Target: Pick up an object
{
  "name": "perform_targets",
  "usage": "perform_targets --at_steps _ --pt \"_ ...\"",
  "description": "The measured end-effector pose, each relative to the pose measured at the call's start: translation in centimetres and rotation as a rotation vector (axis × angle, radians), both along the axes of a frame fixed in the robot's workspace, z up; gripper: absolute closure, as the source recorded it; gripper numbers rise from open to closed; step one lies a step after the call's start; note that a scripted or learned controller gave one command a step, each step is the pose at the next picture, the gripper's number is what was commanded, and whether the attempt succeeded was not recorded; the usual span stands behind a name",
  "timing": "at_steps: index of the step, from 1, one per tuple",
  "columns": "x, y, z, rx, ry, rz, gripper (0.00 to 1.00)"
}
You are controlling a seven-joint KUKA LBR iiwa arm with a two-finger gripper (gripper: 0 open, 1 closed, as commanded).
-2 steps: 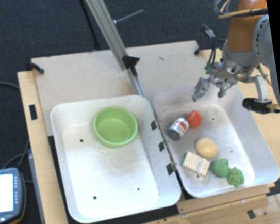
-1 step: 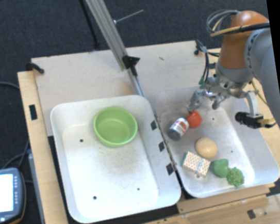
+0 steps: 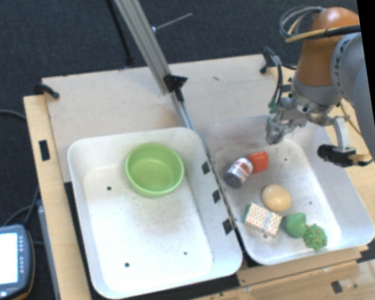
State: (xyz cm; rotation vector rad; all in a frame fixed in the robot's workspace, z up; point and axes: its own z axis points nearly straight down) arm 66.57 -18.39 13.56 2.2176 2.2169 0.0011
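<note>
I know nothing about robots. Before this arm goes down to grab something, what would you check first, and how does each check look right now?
1. Things to pick lie in the right bin: ok, can, egg-shaped thing, patterned box, green toy.
2. Gripper over that bin: ok, above its far edge.
3. Gripper free of any object: ok, nothing between its fingers.
4. Fingers open enough: cannot tell.
5. Target stands apart: not ok for box, egg and toy, which crowd together; can lies more apart.
6. Green bowl out of the way: ok, in the left bin.

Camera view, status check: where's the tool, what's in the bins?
Tool over right bin's far edge, nothing seen in it. Can, egg, box nearby. Bowl in left bin.
</note>
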Motion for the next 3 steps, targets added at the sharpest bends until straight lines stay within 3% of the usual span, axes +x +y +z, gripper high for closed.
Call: perform_targets --at_steps 2,3 --pt "1.1 -0.7 10.4 0.002 -0.002 0.003 1.0" --pt "-0.3 3.8 9.6 0.003 0.005 0.005 1.0"
